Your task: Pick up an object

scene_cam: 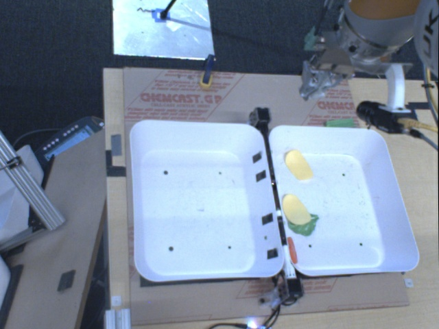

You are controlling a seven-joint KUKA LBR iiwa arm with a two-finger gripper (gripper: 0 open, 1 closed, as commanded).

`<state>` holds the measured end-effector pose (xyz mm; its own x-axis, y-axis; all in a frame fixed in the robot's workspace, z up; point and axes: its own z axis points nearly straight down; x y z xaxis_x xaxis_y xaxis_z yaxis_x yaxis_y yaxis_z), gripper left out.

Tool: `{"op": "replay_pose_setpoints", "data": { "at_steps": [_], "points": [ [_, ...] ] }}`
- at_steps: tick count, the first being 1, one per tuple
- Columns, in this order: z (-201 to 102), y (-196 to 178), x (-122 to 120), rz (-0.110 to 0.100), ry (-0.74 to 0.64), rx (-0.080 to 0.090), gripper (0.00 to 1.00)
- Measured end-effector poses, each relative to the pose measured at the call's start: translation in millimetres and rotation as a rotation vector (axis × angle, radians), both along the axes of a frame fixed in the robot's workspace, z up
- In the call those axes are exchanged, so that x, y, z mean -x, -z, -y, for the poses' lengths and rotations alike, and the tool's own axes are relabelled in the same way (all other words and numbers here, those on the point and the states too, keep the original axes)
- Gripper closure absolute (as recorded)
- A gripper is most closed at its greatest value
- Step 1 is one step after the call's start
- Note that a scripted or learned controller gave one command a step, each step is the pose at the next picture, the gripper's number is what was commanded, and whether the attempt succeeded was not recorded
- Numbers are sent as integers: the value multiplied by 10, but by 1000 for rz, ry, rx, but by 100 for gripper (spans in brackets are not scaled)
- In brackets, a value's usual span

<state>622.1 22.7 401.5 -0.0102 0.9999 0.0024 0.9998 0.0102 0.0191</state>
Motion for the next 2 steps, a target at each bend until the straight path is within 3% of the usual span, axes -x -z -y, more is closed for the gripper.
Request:
{"op": "replay_pose_setpoints", "data": {
  "at_steps": [1,2],
  "points": [
    [-623,-530,-208,-9,-1,0,100],
    [-1270,-1398,-428,-5,-1,-2,100]
  ]
}}
